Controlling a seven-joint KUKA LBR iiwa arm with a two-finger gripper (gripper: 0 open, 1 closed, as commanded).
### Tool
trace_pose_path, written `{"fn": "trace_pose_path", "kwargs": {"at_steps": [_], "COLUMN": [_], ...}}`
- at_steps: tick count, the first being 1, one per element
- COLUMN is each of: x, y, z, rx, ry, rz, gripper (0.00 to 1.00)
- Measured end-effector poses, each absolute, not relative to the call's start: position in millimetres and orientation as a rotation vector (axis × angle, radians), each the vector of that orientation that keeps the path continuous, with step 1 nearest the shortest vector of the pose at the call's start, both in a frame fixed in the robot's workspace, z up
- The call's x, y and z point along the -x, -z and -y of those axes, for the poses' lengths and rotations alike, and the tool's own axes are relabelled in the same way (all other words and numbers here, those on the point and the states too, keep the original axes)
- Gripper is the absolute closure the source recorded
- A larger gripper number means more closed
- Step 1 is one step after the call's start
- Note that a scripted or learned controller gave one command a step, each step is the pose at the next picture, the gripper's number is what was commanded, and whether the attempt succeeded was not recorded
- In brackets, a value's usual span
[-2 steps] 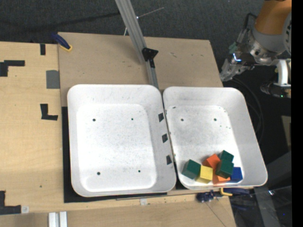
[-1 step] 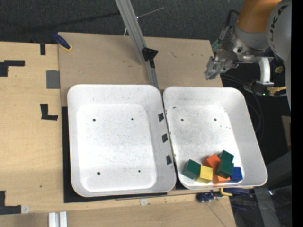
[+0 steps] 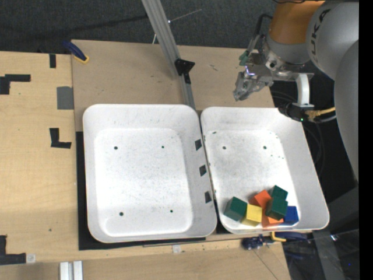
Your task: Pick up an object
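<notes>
A cluster of small blocks lies in the near corner of the right bin (image 3: 291,133): a green block (image 3: 236,207), a yellow block (image 3: 253,214), an orange block (image 3: 263,199), a dark green block (image 3: 278,199) and a blue block (image 3: 291,214). My gripper (image 3: 245,90) hangs above the far edge of the right bin, well away from the blocks. Nothing shows between its fingers. The grey arm with its orange band (image 3: 303,10) reaches in from the upper right.
The left bin (image 3: 93,156) sits beside the right one, divided by a rim with black clips. A slanted metal rail (image 3: 166,34) runs down to the bins' far junction. Cables (image 3: 315,114) hang at the right bin's far right side.
</notes>
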State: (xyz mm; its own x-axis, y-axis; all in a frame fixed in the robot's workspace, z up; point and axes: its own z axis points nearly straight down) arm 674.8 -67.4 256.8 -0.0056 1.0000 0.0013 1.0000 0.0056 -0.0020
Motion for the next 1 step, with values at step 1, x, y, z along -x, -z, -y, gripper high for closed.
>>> {"fn": "trace_pose_path", "kwargs": {"at_steps": [1], "x": [-666.6], "y": [-261.6], "z": [15.5], "rx": [2.212], "ry": [0.001], "rz": [2.227], "gripper": [1.0]}}
